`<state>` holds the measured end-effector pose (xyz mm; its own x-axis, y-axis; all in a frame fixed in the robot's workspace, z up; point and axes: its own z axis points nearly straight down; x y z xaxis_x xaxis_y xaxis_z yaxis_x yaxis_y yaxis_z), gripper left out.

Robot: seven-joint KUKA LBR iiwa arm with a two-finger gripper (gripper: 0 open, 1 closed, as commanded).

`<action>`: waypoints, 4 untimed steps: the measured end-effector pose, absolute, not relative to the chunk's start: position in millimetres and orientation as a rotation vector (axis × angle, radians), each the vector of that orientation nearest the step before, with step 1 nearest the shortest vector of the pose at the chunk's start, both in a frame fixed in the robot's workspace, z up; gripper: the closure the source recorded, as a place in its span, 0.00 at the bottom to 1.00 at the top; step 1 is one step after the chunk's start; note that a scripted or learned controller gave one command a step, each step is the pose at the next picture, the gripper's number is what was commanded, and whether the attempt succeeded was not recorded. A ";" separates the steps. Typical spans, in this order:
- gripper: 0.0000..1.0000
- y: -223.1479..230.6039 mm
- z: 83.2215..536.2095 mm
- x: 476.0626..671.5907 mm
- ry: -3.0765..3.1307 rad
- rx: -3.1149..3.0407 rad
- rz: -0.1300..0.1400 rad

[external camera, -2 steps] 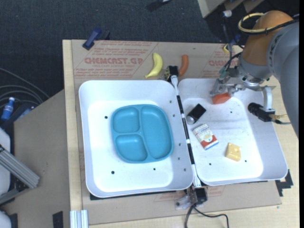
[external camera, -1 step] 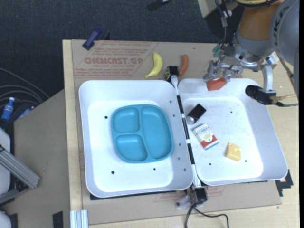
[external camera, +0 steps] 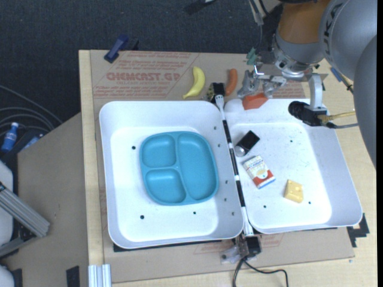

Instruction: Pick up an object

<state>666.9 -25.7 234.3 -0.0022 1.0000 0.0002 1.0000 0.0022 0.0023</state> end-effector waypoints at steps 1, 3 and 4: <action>1.00 -29.9 235.3 606.1 2.222 2.224 -0.003; 1.00 1.1 264.8 570.0 2.225 2.222 -0.002; 1.00 -8.4 259.8 558.4 2.222 2.224 -0.003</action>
